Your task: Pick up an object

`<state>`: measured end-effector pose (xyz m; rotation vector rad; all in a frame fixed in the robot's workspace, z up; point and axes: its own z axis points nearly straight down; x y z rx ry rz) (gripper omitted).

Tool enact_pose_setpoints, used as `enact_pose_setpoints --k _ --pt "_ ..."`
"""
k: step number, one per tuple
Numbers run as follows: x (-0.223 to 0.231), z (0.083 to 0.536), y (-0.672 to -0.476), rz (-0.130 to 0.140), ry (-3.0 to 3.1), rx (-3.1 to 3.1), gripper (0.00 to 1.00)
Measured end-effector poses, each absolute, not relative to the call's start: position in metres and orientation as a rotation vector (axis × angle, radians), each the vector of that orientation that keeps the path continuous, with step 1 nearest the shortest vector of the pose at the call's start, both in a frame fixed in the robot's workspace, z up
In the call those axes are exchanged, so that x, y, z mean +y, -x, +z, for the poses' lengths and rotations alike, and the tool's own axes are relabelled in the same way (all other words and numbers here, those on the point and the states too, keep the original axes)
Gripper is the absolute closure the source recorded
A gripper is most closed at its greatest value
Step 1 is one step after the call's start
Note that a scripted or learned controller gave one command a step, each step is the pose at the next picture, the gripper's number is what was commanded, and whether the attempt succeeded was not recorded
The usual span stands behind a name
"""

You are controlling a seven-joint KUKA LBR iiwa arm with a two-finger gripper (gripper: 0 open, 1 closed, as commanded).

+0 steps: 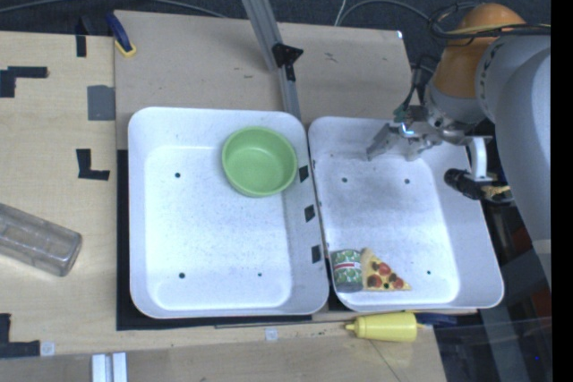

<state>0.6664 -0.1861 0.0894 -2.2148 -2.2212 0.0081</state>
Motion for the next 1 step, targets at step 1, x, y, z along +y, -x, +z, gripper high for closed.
enact_pose_setpoints --k 1 --pt "-0.1858 0.1030 -0.6681 0.005 2.216 -2.227 1.00"
